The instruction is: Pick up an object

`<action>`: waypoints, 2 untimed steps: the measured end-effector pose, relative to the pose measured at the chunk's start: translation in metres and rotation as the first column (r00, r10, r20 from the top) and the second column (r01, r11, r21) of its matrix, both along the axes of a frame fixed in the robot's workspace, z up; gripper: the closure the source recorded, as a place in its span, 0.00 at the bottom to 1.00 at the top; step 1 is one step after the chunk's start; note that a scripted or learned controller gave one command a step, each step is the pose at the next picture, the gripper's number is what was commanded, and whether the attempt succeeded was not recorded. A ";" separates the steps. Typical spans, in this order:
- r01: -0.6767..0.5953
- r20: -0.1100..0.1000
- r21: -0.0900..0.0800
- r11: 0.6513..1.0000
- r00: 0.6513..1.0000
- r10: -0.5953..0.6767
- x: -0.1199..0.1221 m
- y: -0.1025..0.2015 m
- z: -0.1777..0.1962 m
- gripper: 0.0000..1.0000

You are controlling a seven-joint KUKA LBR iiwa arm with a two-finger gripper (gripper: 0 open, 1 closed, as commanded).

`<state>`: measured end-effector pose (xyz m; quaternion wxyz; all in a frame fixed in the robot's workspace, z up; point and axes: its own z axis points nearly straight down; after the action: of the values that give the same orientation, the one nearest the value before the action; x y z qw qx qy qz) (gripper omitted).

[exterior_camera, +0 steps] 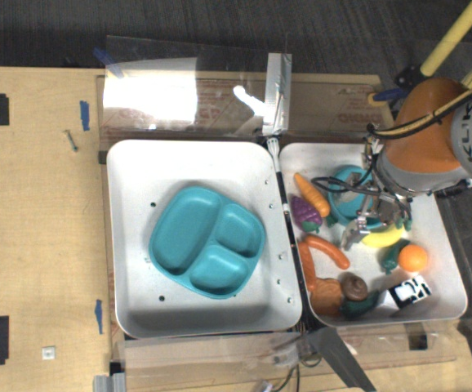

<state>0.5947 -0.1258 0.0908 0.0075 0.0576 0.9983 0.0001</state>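
Gripper [375, 223] hovers over yellow plastic banana [383, 236] in right white bin [452, 256]. Finger state: cannot tell. Descend centred, avoiding orange ball [413, 257].

A pale wooden bench [32, 219] carries two shallow white bins side by side; left bin [130, 178], right bin [448, 260]; edges touching.

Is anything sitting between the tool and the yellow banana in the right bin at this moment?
Nothing visible does. The tool hangs right at the banana in the right bin; the orange ball and red sausage lie off to either side.
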 end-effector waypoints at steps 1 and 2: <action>0.058 0.002 -0.002 0.998 0.998 -0.058 -0.052 0.009 0.000 0.00; 0.063 0.029 -0.012 0.998 0.998 -0.062 -0.045 0.004 0.019 1.00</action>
<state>0.5493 -0.1217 0.1096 0.0223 0.0887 0.9958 -0.0057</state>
